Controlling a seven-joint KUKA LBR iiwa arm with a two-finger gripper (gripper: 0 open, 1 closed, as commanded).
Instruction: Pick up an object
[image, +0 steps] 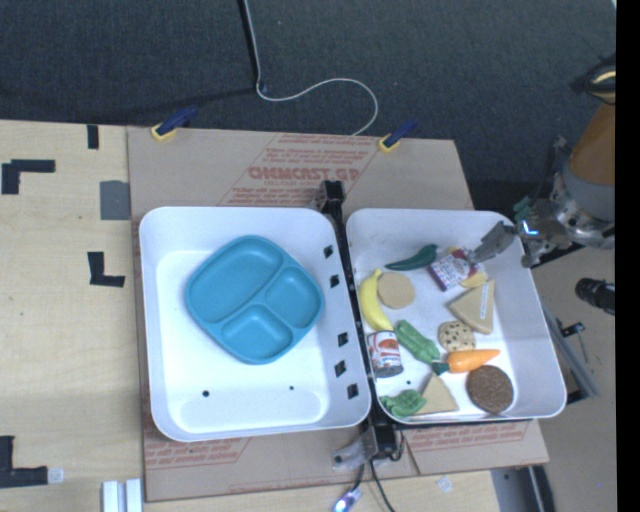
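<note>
Banana (374, 301): yellow, curved, beside round cracker (396, 291).

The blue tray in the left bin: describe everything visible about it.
The blue tray is a rounded-corner, sky-blue dish that looks like moulded plastic, split by raised ridges into three compartments: one large section towards the far side and two smaller ones nearer the camera. It lies flat on the floor of the left bin, turned at an angle to the bin's walls, roughly central. Nothing sits in it, and it touches only the bin floor.
</note>
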